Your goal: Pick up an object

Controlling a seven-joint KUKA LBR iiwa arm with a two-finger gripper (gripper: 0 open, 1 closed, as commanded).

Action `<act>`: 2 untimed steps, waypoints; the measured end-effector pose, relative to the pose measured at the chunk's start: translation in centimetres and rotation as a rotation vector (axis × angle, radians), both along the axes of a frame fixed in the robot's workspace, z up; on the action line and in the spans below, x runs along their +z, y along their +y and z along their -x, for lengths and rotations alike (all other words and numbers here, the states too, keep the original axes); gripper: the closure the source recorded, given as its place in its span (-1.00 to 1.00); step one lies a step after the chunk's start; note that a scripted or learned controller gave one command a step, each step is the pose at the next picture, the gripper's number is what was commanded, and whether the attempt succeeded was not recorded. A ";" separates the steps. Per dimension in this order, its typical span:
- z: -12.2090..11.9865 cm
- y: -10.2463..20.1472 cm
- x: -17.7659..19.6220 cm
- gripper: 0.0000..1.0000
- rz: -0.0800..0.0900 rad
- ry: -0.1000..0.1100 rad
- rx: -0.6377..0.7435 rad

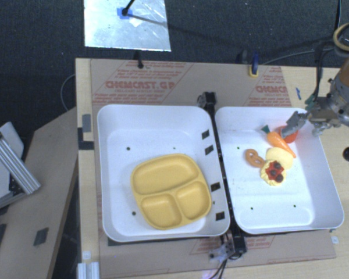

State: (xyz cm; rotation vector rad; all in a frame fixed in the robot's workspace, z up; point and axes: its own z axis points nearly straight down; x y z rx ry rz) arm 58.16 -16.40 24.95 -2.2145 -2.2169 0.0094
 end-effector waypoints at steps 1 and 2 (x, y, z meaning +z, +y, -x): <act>-0.2 0.0 0.7 -1.00 0.002 -0.012 0.003; -0.3 0.8 -5.2 -1.00 0.001 -0.009 0.002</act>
